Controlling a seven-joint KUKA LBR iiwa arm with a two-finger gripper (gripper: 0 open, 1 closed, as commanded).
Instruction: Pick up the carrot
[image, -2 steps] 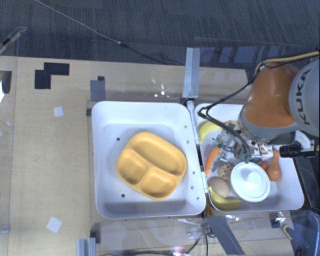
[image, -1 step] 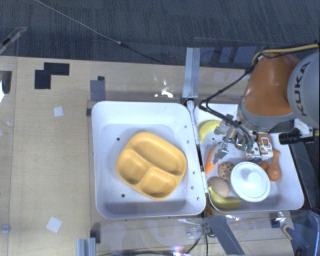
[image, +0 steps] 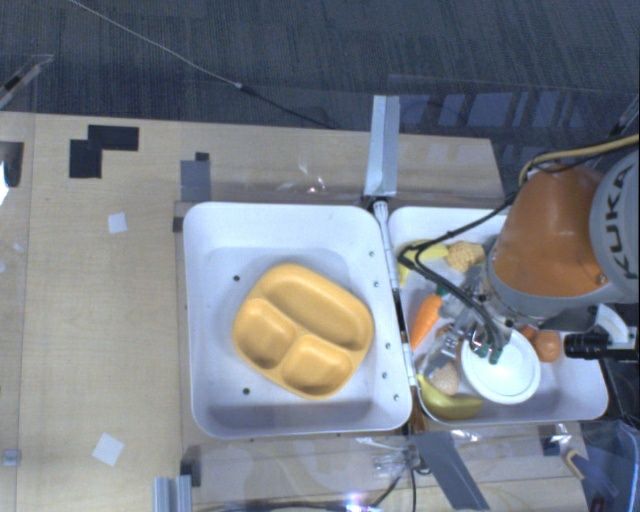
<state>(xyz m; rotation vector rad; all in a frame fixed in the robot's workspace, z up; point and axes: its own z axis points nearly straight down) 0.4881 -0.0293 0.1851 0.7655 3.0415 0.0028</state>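
reaching across the pale wooden worktop (image: 100, 330), the grey arm with its orange band (image: 555, 240) hangs over the right shallow white bin (image: 580, 405), while the left white bin (image: 215, 300) holds a yellow three-part plastic plate (image: 300, 328). the gripper (image: 470, 335) sits low among clutter, beside a round white dish (image: 505, 375); whether its fingers are open or closed i cannot tell. the small orange carrot (image: 426, 318) lies near the right bin's left wall, just left of the gripper. a good grasp probably means shifting left, centring over the carrot's middle, aligning across its narrow width, and avoiding the yellow banana-like piece (image: 450, 405) and the small orange ball (image: 546, 345).
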